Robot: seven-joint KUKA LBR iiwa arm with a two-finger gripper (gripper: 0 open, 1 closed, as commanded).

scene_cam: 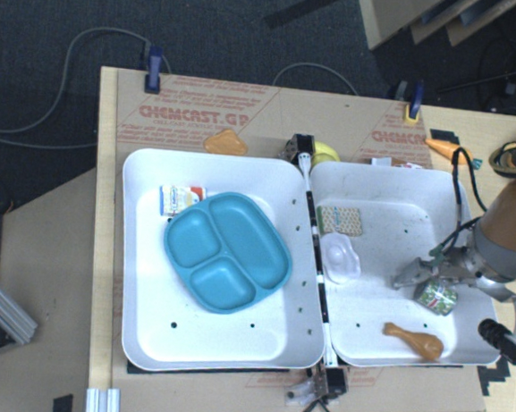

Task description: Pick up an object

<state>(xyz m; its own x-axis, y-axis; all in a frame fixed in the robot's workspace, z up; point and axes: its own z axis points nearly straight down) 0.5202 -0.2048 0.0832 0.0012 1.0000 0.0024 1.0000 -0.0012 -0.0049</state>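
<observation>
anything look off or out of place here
An orange piece and a yellow ball lie on the board behind the bins, outside both. In the left bin, a small carton is partly tucked under the blue tray. Nothing looks spilled or broken.

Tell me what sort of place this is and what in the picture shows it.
Probably a robotics lab test bench. Two white bins sit on a board clamped at its far edge by blue clamps, cables trail across dark carpet, and a grey robot arm reaches in over assorted items such as a blue divided plate.
</observation>
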